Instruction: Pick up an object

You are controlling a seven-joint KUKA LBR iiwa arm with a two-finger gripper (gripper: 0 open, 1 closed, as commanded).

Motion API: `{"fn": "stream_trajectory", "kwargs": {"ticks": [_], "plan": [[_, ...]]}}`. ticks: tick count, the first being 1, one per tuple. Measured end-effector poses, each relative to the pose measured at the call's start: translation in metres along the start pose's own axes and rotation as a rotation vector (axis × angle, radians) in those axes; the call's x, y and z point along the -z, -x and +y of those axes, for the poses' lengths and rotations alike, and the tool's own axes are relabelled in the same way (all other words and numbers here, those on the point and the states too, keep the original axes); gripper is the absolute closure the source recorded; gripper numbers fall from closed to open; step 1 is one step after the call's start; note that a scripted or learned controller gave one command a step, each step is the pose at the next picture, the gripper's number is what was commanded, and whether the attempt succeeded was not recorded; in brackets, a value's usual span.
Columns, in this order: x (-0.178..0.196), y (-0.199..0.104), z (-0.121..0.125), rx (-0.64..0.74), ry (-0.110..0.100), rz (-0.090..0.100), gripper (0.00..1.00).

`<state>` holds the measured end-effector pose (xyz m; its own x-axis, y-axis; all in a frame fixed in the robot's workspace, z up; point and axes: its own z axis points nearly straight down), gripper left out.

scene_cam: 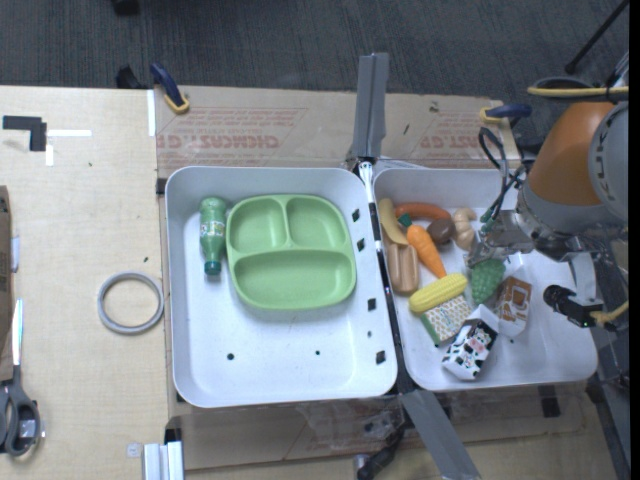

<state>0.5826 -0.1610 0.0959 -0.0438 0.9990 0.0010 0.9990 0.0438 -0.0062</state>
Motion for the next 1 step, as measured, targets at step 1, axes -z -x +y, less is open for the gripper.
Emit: {"fn": "stream_trajectory", "kwargs": {"ticks": [1], "plan": [[0.0811,-0.0299,0.0151,-0.028,0.002,-0.001,1.0]]}}
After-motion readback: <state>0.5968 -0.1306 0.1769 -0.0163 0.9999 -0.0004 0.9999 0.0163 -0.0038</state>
